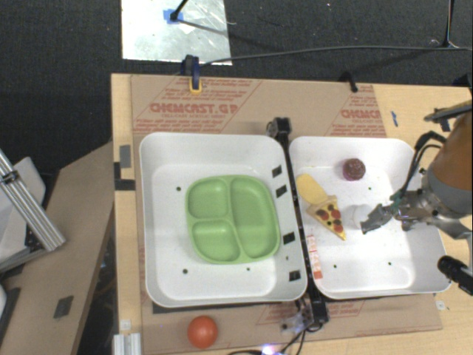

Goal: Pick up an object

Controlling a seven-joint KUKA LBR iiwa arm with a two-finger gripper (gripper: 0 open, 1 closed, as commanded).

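On the counter's (347, 95) left you have the left bin (159, 198) with a green divided plate (232, 219) lying flat in it; an orange ball (202, 330) sits outside, below that bin. Moving right, the right bin (384, 268) holds a yellow piece (311, 188) touching a pizza slice (327, 216) — its long axis runs diagonally, tip toward lower right. A dark red round object (354, 169) lies apart, above. Right again, the end effector (375, 219) hovers just beside the slice, holding nothing you can see — you cannot tell how far it is open. The arm (448, 187) is cut off at the edge.
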